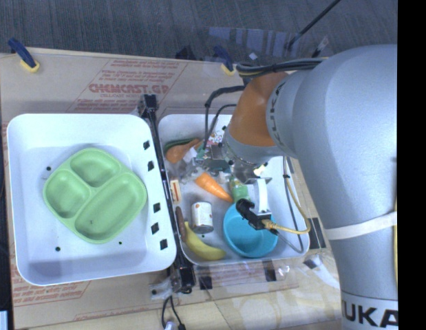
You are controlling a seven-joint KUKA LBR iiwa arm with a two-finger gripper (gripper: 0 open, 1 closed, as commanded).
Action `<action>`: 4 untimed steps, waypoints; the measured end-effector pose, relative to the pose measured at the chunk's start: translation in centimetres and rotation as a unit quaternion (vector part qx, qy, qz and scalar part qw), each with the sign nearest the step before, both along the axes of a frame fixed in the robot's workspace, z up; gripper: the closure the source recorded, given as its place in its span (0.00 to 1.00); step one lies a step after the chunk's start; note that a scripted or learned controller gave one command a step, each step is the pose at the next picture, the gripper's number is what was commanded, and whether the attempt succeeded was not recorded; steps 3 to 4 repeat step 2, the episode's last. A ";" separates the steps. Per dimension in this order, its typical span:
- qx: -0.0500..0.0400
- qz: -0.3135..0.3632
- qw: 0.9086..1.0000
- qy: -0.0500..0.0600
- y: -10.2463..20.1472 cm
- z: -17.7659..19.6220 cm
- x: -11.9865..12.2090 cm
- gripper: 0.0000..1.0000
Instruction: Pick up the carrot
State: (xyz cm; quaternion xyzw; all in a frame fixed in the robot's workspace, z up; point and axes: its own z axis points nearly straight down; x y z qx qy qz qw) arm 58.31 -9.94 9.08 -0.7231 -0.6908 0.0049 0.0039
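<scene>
A cardboard-covered bench (116, 81) is seen from above, dark carpet behind it, two shallow white bins side by side on top.

Nearest the camera, at the right bin's (295, 249) 6 o'clock edge, a banana (199, 245) is laid, with a blue bowl (248, 236) just beside it at about 4 o'clock of the bin. A small white can (201, 215) is parked just above the banana. Further in, roughly mid-bin, the carrot (213, 185) is found lying flat, its long axis running from about 10 o'clock to 4 o'clock, fat end up-left, tip down-right. Behind that, something orange-brown with a green bit (182, 150) is tucked near the bin's 11 o'clock corner.

The gripper (233, 165) is parked just beside the carrot, at about 1 o'clock from it, so the carrot sits at roughly 7 o'clock from the claw. Whether the claw is open or closed can't be told, since it's buried under the wrist. Nothing can be seen gripped.

Over in the left bin (20, 205), a green divided plate (96, 194) is left well apart from all this.
</scene>
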 end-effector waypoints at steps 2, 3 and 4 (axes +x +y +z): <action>0.001 0.232 0.973 -0.006 4.9 10.4 0.6 1.00; 0.001 0.232 0.973 -0.006 4.9 10.4 0.6 1.00; 0.001 0.232 0.973 -0.006 4.9 10.4 0.6 1.00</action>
